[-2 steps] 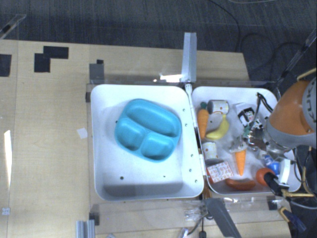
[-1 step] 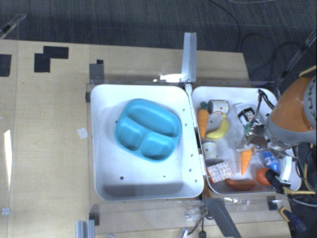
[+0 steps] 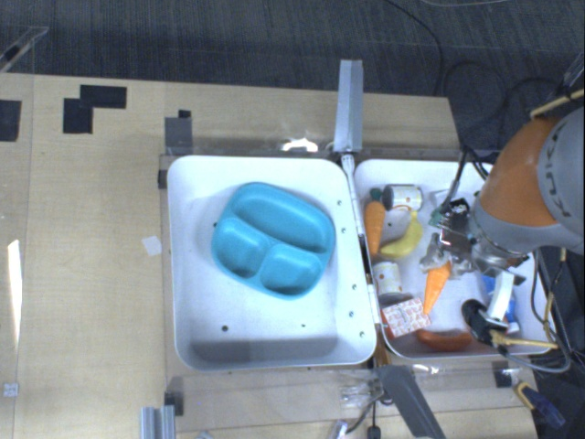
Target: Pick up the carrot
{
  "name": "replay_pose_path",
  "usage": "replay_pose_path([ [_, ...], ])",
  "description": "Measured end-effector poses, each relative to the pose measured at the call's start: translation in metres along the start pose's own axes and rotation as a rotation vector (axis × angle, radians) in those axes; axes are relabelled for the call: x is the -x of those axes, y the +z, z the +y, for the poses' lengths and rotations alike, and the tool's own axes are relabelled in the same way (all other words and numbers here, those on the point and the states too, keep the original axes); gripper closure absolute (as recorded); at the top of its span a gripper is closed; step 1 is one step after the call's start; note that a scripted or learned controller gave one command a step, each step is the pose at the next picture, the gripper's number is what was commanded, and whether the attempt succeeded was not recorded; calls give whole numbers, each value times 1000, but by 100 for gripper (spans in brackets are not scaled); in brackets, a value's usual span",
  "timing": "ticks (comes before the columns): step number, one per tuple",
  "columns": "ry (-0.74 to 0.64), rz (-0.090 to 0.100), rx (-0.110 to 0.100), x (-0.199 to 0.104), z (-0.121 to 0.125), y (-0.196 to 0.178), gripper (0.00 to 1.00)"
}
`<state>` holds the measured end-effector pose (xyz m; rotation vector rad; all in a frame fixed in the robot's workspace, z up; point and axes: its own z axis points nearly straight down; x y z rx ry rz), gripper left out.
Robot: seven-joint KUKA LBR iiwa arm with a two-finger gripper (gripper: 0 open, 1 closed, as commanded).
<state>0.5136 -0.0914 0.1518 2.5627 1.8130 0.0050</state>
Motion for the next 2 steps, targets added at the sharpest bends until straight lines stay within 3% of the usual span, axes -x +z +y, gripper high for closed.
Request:
replay_pose_path([
  [1,-32,-1,-3,32,26,49,100],
  [2,-293,0,3,-13,23,-17,100],
])
